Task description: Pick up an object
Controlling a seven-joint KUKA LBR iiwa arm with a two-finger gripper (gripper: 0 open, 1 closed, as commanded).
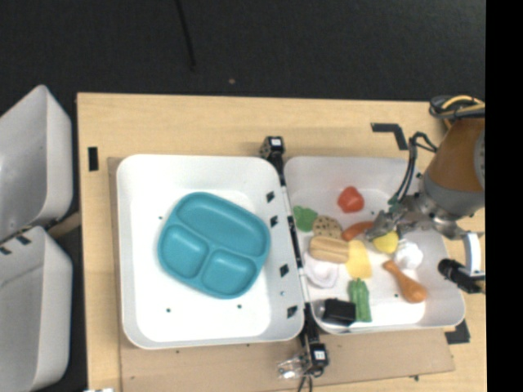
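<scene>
Desk point(98, 235) w/ two bins side by side. Left bin point(135, 300): divided tray point(214, 244) at centre. Right bin point(327, 174): small items clustered mid-bin; round fruit point(350, 199) toward far edge, bread piece point(328, 249) nr the bins' shared wall, drumstick point(405, 281) toward right edge, dark block point(337, 309) at near edge. Claw point(382, 229) over the cluster, arm point(453, 174) entering from desk's right edge.

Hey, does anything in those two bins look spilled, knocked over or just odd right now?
Nothing looks spilled or damaged. The toy food pieces lie jumbled in the right bin, all inside its walls. The blue divided plate sits flat in the left bin. The gripper is down among the pieces.
</scene>
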